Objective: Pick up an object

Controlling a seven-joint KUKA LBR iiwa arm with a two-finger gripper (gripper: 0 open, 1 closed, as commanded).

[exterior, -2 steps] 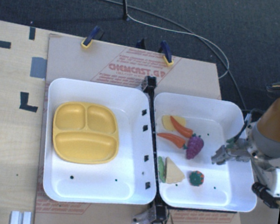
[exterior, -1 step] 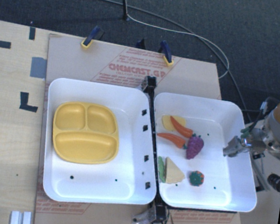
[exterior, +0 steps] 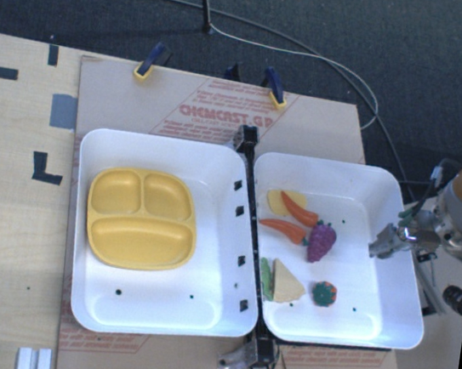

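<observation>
The things to choose from lie in the right bin, bunched toward its left half: a purple grape bunch sits near the bin's middle, with one orange carrot at its 10 o'clock, lying across a pale yellow piece, and a second carrot at its 9 o'clock, its tip close to or touching the grapes. At 7 o'clock from the grapes lies a tan wedge, with a green pod tight along its left edge, and at 5 o'clock, apart from the rest, a small red-and-green strawberry. All look like toy food, so I judge them light, stiff and fairly slick, unlikely to break but apt to skid or roll on the smooth white floor if nudged off-centre. The strawberry seems the easiest: it stands alone, with room on both sides, and could be pinched across its widest part. The grapes are bumpy, which may help the grip, taken across the narrow waist; the carrots would want a pinch across the middle of the shaft, though they are crowded. The flat wedge looks hard to get under. The hand hovers over the bin's right wall at 3 o'clock from the grapes, well apart from every piece and carrying nothing; whether it is wide or narrow I cannot tell. The left bin holds a yellow divided plate, and both bins rest on a brown board on the tabletop.
</observation>
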